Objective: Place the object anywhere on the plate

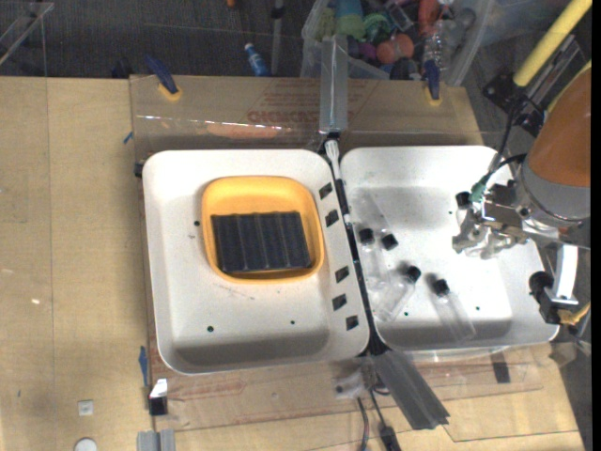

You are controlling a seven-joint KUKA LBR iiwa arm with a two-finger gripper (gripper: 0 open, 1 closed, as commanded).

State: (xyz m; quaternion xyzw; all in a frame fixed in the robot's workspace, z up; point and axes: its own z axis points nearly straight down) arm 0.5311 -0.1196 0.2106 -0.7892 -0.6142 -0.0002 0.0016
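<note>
An orange-yellow plate (218,201) lies in the left bin (174,318). A dark ridged rectangular object (260,241) rests flat on it, covering most of the plate's middle and front. My gripper (483,234) hangs over the right side of the right bin (488,322), far from the plate, with the arm's orange band and grey wrist above it at the right edge. Nothing shows in the gripper.
Several clear pieces with black caps (410,273) lie scattered in the right bin's left and middle. A black divider (340,252) runs between the bins. A box of coloured toys (394,12) stands behind the bench.
</note>
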